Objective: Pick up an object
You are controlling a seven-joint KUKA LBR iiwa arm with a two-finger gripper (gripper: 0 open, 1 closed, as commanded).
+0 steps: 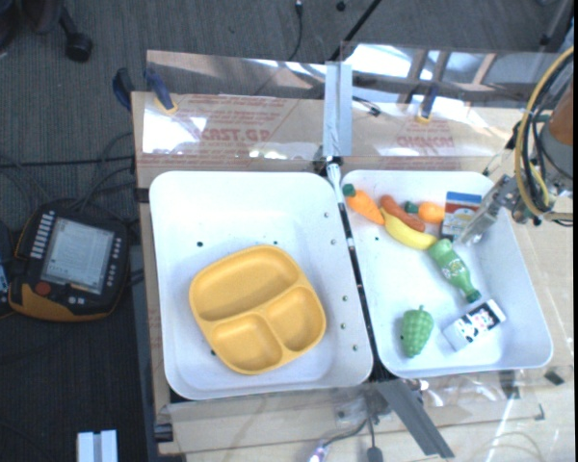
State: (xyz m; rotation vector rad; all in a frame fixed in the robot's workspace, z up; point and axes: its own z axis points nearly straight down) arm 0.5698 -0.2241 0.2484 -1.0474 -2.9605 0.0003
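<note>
1. From my screen I see the gripper (479, 221) reaching in from the right over the upper part of the right bin (520, 296); it sits low over the bin, just beside a small blue-and-white carton (460, 203).
2. I cannot tell whether the claw is open or closed; it is a blurred grey shape at this angle, and I see nothing clearly between its tips.
3. The right bin holds the pickable things. Along its upper edge lie a toy carrot (363, 205), a red-and-orange piece (403, 210), an orange piece (431, 211) and a banana (408, 232), all crowded together.
4. Just below the gripper lies a green bottle (455, 268), tilted, its cap end pointing to the lower right.
5. Lower in that bin I see a green knobbly fruit with a stem (416, 330), and near it a small black-and-white box (474, 322); the two are apart.
6. The left bin (173, 210) holds a yellow divided plate (257, 308) with three compartments, set at a slant.
7. On the floor to the left rests the pendant controller (72, 263) with its screen.
</note>
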